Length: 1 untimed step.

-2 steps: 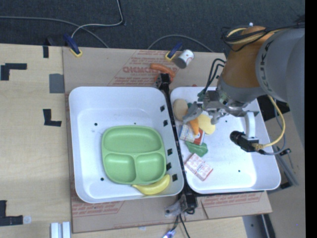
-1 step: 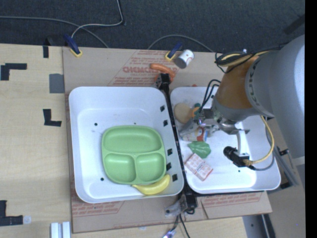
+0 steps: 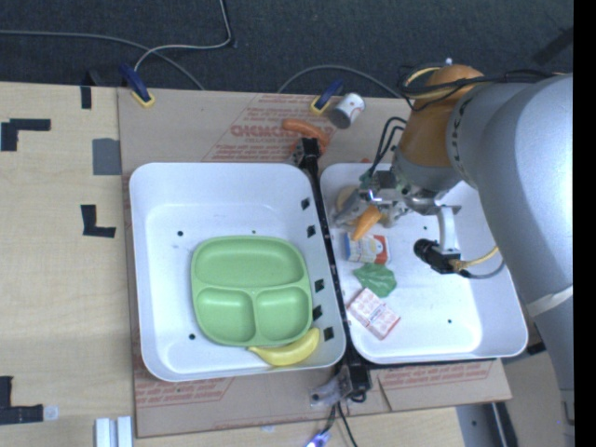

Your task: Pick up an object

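My gripper (image 3: 371, 205) reaches down into the far left part of the right bin (image 3: 466, 333), right over an orange carrot-like piece (image 3: 366, 221). Just in front of that piece lies a small white and red packet (image 3: 367, 248), then a green crumpled item (image 3: 376, 278), then a pink and white box (image 3: 373, 314). The wrist and arm hide the fingertips. Whether anything is between the fingers cannot be made out.
The left bin (image 3: 158, 203) holds a green divided plate (image 3: 251, 290) and a yellow banana (image 3: 289, 350) at its front edge. Blue clamps (image 3: 137, 86) and cables lie on the cardboard behind the bins. The grey arm (image 3: 521, 184) covers the right bin's far right side.
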Each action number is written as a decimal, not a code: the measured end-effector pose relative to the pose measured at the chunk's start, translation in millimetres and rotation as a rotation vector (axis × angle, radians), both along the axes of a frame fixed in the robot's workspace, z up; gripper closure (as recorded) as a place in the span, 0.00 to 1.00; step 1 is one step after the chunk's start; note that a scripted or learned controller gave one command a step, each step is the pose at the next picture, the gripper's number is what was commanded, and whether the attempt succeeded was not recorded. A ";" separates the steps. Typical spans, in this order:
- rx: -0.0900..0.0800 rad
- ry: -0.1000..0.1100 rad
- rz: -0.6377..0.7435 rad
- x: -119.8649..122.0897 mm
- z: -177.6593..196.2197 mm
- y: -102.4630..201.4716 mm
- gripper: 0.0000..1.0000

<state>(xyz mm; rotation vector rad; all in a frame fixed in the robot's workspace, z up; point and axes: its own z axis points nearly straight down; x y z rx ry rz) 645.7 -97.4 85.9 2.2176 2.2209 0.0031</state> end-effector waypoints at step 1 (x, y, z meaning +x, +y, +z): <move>0.003 0.025 -0.001 19.1 -1.1 1.1 0.00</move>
